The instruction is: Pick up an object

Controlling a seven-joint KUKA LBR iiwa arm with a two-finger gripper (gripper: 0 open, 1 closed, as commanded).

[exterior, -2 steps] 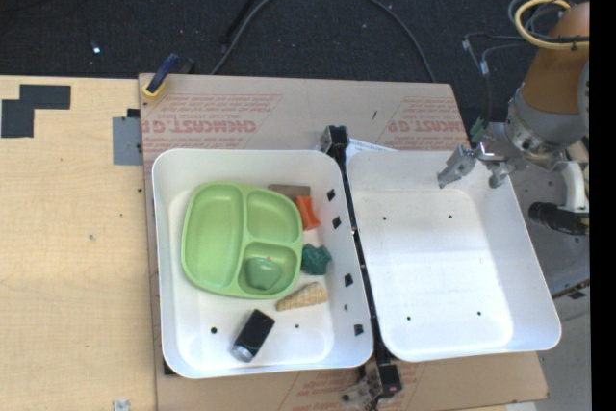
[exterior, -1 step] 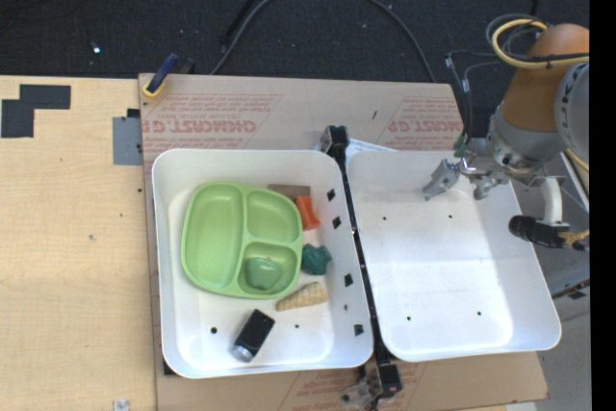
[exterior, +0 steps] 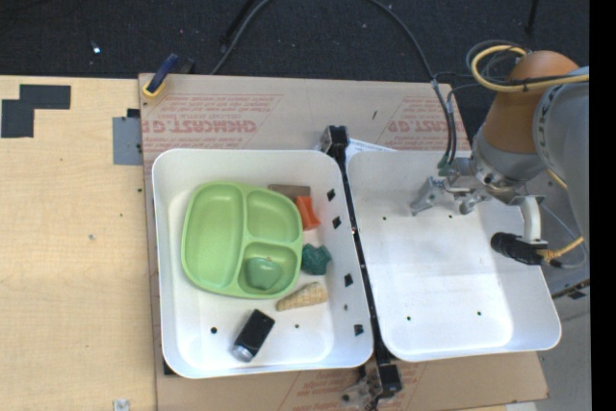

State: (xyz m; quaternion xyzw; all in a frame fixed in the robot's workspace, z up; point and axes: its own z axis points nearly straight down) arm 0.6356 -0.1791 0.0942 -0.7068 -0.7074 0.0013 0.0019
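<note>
My gripper [exterior: 445, 201] hangs over the far part of the right bin [exterior: 452, 303], its two grey fingers spread apart with nothing between them. The loose objects lie in the left bin [exterior: 173, 303]: an orange piece [exterior: 307, 212], a dark green lump [exterior: 316, 258], a tan cone [exterior: 302, 296] and a black block [exterior: 254, 334]. A green divided plate [exterior: 231, 231] fills much of that bin, with a green rounded object [exterior: 262, 274] in its near compartment. A brown strip [exterior: 289, 192] peeks out behind the plate.
A black divider rail [exterior: 348, 245] runs between the two bins. The grey arm with its orange band [exterior: 539, 72] comes in from the right, with cables looping near the wrist. A wooden benchtop [exterior: 67, 245] lies to the left.
</note>
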